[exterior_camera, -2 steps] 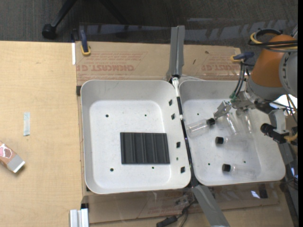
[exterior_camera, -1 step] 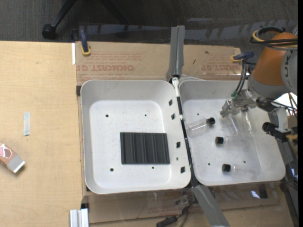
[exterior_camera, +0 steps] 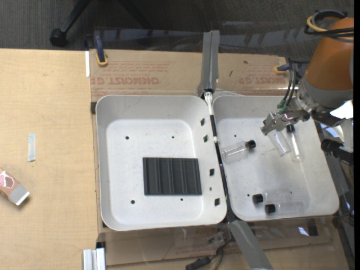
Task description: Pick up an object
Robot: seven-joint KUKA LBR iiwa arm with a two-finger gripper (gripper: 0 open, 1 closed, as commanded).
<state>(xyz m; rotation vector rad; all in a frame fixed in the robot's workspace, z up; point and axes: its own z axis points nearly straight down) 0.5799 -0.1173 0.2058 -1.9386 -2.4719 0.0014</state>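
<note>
Camera view: the gripper (exterior_camera: 279, 129) hangs over the right bin (exterior_camera: 320, 207), jaws apparently closed on a clear vial (exterior_camera: 286, 142), though glare blurs this; another capped vial (exterior_camera: 238, 149) lies left of it.

Orange-banded grey arm (exterior_camera: 332, 66), dangling cables
</note>
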